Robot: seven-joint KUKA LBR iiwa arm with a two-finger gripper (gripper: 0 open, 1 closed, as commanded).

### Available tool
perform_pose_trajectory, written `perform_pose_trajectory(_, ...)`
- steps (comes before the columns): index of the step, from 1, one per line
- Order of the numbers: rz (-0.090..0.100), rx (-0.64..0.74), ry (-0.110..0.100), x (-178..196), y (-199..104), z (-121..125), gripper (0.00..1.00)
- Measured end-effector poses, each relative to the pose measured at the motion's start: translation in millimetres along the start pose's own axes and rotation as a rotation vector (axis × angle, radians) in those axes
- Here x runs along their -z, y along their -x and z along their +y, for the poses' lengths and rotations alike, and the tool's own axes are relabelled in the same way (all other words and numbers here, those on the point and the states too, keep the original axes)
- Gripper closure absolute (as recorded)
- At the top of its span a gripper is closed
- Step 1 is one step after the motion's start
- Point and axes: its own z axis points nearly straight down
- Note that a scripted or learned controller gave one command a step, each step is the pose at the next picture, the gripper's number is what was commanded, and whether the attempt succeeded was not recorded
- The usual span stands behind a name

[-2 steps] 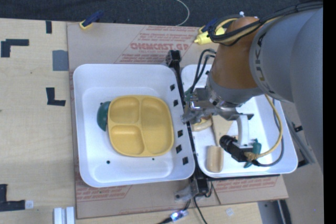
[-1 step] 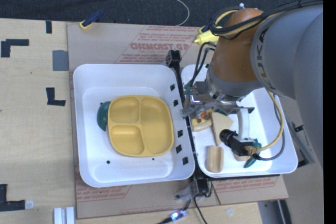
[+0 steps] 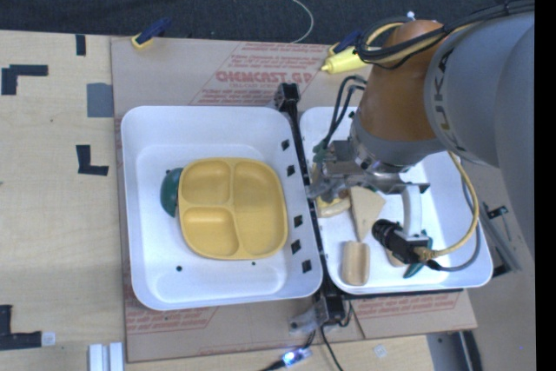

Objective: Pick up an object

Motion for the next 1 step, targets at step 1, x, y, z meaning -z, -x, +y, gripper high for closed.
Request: perform_pose_trajectory(1, 0.002, 0.003, 0.002, 3.4, -13.4, 5.1, 1.0)
